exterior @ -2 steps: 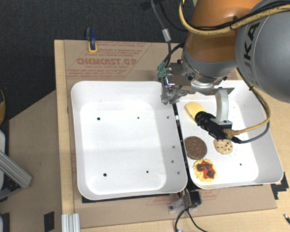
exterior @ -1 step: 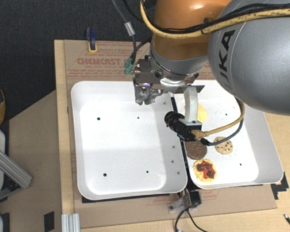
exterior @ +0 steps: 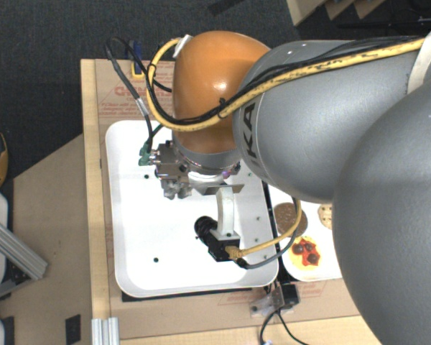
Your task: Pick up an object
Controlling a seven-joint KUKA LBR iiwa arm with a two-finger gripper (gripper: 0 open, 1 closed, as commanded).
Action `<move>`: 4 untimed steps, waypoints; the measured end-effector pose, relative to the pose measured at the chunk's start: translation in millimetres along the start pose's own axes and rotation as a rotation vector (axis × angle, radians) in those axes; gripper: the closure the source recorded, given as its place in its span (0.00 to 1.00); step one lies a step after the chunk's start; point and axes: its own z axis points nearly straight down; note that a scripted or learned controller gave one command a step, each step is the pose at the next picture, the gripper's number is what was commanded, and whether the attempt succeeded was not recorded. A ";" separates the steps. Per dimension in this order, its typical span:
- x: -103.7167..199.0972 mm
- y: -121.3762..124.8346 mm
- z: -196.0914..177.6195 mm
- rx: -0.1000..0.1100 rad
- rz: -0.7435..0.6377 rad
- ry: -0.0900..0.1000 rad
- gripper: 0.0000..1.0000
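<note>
My gripper (exterior: 174, 187) hangs low over the upper middle of the left white bin (exterior: 140, 264), under the orange wrist band. Nothing shows beneath it on the bin floor. In the right bin (exterior: 329, 270), mostly hidden by the arm, lie a brown round object (exterior: 285, 213), a red object (exterior: 306, 251) and a tan piece (exterior: 325, 215) at the arm's edge. These sit well to the right of the gripper, past the wall between the bins.
The grey arm covers most of the right bin and the right half of the view. A tiny dark speck (exterior: 156, 259) lies on the left bin's floor near its front. Cables (exterior: 129, 77) run along the bench's back edge.
</note>
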 end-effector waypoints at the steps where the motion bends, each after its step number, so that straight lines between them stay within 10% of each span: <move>1: -3.0 -24.9 -17.7 -0.008 0.004 0.002 1.00; 3: -6.2 -14.3 -293.4 -0.031 0.003 0.011 1.00; 4: -3.3 -28.9 -121.0 0.006 0.006 -0.006 1.00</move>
